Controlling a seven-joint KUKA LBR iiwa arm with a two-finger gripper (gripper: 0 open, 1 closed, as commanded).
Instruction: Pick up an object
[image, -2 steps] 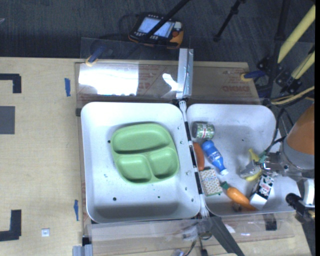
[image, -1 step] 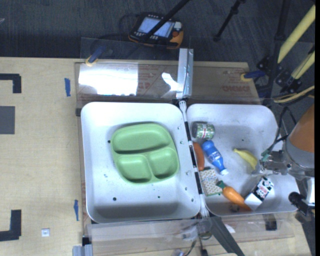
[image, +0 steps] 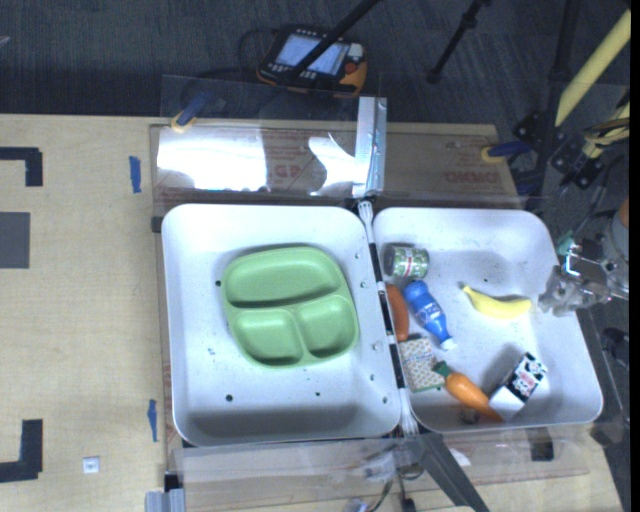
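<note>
The right bin holds several objects. A small green can lies at its far left, with a blue bottle just in front of it and an orange piece alongside the bottle. A yellow banana lies mid-bin. A patterned packet and a carrot sit near the front, and a black-and-white carton rests at the front right. My gripper hangs over the bin's right rim, just right of the banana, with nothing seen in it.
The left bin carries a green divided plate. A raised divider separates the two bins. Clear plastic sheeting stands behind the bins, with a handheld pendant beyond it. The wooden bench extends to the left.
</note>
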